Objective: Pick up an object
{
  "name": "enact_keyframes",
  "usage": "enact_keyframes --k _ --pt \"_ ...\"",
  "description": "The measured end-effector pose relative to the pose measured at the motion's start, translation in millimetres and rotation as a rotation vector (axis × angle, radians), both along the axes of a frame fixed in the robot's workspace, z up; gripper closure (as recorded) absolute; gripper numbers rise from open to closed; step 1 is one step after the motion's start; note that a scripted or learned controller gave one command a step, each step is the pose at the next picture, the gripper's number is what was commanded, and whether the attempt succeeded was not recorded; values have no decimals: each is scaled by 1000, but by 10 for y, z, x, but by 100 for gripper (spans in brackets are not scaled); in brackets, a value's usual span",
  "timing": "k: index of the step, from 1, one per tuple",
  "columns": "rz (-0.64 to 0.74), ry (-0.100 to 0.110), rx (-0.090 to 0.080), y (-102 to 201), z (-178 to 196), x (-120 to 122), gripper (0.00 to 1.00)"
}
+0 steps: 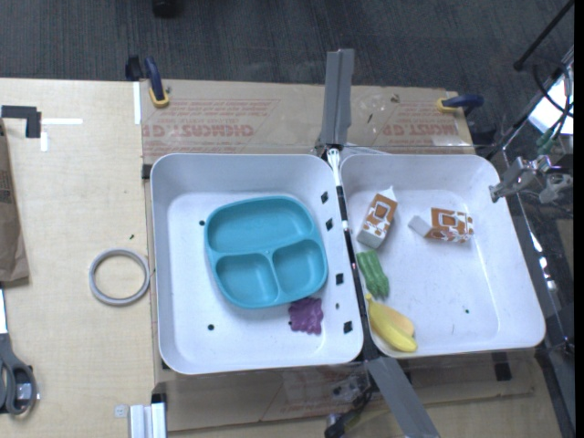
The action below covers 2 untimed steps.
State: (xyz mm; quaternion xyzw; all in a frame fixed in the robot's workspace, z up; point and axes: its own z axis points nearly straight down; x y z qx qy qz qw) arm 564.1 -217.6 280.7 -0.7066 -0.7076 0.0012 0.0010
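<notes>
The likeliest trouble from here is a poor choice of target. The yellow toy banana (392,328) and the green toy vegetable (373,274) lie hard against the left wall of the right-hand shallow white bin (511,290), the banana in the near left corner. Coming down there, I could strike the wall or the divider before closing round anything. The small orange-and-white carton lying on its side (447,225) looks the safer pick, with bare bin floor all round it. Being light and boxy, though, it may skid or twist away if I close off-centre. The other orange-and-white carton (377,219) seems to stand tilted just beyond the vegetable and could topple at a nudge. What I take for my claw (525,179) is the grey metal piece at the far right corner of that bin, off over the rim. Whether it is released or clenched I cannot tell, and nothing is visibly in it. The lying carton sits left of the claw and slightly nearer, closest of all the things. The banana is well apart, across the bin towards the near left.
</notes>
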Motion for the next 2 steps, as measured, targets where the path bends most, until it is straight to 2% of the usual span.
enact_keyframes --k 1,2 --pt "-397 0 -1 602 -949 -198 0" --pt "-221 -3 -2 121 -364 282 0"
